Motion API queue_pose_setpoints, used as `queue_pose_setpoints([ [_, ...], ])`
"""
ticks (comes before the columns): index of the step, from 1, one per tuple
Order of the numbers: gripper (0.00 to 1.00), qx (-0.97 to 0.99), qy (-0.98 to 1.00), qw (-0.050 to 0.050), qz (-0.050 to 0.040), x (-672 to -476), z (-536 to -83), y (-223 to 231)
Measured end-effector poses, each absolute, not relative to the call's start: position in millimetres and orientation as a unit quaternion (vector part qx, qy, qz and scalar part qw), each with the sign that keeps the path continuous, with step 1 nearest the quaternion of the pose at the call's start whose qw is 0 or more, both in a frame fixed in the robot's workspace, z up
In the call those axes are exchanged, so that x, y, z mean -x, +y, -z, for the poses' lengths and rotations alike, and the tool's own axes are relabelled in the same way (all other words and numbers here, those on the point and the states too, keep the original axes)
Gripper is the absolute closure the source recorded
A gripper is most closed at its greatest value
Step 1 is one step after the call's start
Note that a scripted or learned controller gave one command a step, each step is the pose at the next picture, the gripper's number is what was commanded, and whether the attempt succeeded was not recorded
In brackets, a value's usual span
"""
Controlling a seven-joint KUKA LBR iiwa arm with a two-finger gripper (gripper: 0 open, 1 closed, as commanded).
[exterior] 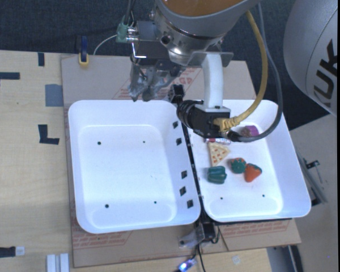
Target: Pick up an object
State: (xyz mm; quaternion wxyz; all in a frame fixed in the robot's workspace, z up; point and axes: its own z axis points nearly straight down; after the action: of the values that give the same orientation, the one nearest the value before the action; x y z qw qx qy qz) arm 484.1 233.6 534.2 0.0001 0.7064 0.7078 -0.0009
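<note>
Gripper point(146, 89) hangs over the back rim of the left bin point(79, 152); can't tell its state, nothing visibly held. Toys lie in the right bin point(283, 197): green pepper point(216, 174), strawberry point(253, 172), cracker wedge point(218, 151). Pick looks not yet done.

Pale wooden bench point(22, 169), black tape marks; dark floor point(45, 16), possibly carpet.

gripper point(145, 89) above left bin's point(79, 152) far rim; green pepper point(216, 175), strawberry point(252, 173), cracker point(218, 151) in right bin point(283, 169).
</note>
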Motion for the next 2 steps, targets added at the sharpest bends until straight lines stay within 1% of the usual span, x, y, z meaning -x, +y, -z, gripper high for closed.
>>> queue_pose_setpoints([
  [1, 1.0, -0.707, 0.707, 0.0, 0.0015, -550.4, -531.9, 233.3],
  [2, 1.0, -0.706, 0.708, -0.001, 0.0024, -482.9, -528.1, 228.3],
])
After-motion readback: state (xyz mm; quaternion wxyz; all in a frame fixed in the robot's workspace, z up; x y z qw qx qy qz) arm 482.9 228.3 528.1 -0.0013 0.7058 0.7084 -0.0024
